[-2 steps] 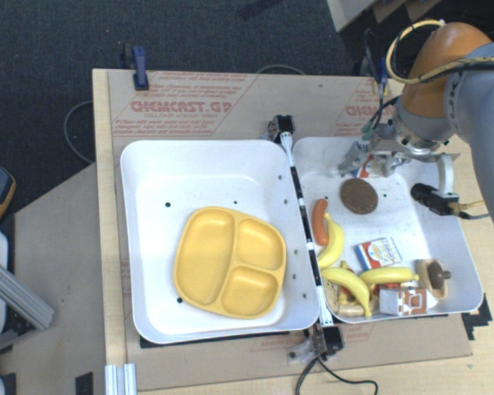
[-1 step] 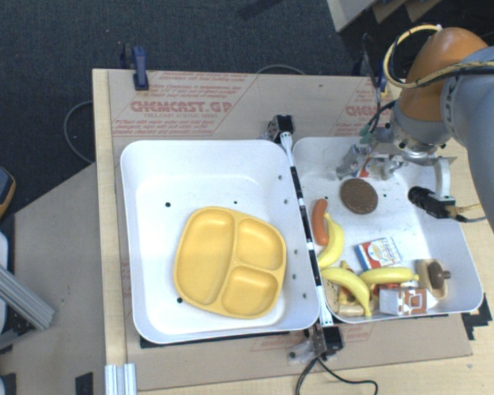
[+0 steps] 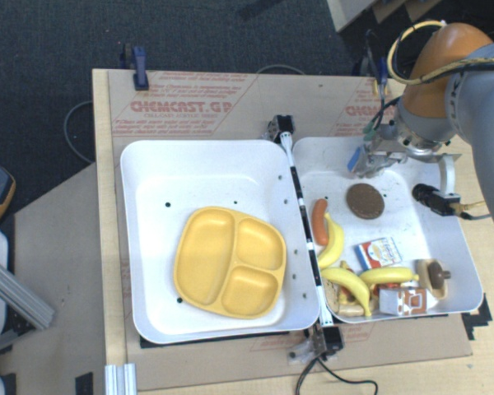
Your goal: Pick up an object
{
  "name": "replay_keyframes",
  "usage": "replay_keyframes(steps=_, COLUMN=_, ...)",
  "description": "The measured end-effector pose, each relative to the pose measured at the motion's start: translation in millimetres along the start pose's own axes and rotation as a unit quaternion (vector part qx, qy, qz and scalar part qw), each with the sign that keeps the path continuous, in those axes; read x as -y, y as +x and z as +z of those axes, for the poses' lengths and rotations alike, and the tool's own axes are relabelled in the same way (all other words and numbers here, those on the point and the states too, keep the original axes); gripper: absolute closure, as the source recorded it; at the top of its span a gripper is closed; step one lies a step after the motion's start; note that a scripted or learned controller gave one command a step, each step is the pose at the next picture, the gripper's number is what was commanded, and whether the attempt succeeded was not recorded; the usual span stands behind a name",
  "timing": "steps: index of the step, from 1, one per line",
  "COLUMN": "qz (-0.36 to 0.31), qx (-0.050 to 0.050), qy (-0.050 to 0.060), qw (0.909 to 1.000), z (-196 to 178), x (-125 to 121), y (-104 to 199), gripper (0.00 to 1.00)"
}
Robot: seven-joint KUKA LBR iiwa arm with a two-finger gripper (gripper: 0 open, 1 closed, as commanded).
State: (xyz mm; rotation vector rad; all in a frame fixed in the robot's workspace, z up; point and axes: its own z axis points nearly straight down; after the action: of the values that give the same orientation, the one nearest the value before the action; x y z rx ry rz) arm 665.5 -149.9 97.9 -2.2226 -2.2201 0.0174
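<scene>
Gripper (image 3: 369,161) hovers low over the back of the right bin (image 3: 325,167). I see nothing in it. I can't tell how far open it is; it's too small and blurred from this angle.

The closest thing is the brown disc (image 3: 365,201), flat on the bin floor just in front of the gripper and clear of everything else. I take that as the likely target. It looks like a toy cookie or patty: light, stiff and thin. It lies flush, so there is little edge to catch. I'd come straight down and pinch across its width at the rim. My guess is it slips or tips if the grip lands off-centre.

Other options in the same bin:
- The red sausage (image 3: 319,220) lies along the left wall, touching a banana (image 3: 335,245). It's slim and rounded, probably rolls, and the wall crowds it.
- The blue-and-white carton (image 3: 377,253) has flat sides and is probably light, so it may be the easiest squeeze. Another banana (image 3: 389,276) sits right at its near edge.
- The front end is a pile, with a third banana (image 3: 350,285) against an orange-and-white box (image 3: 399,300). That would be hard to isolate.

The left bin (image 3: 156,179) holds a yellow divided plate (image 3: 229,262), too broad to span, so it's a rim grab at best. Both bins sit on the counter (image 3: 181,105).
</scene>
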Motion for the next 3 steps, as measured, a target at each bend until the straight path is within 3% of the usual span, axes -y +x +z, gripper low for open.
replay_keyframes(steps=1, qz=0.0, qx=0.0, qy=0.0, qw=1.0, z=1, x=0, y=0, gripper=0.0)
replay_keyframes(steps=2, qz=0.0, qx=-0.005, qy=-0.001, qw=1.0, z=14, x=37, y=0, gripper=0.0)
replay_keyframes(steps=3, qz=0.0, qx=-0.002, qy=-0.007, qw=1.0, z=13, x=-3, y=-41, gripper=0.0)
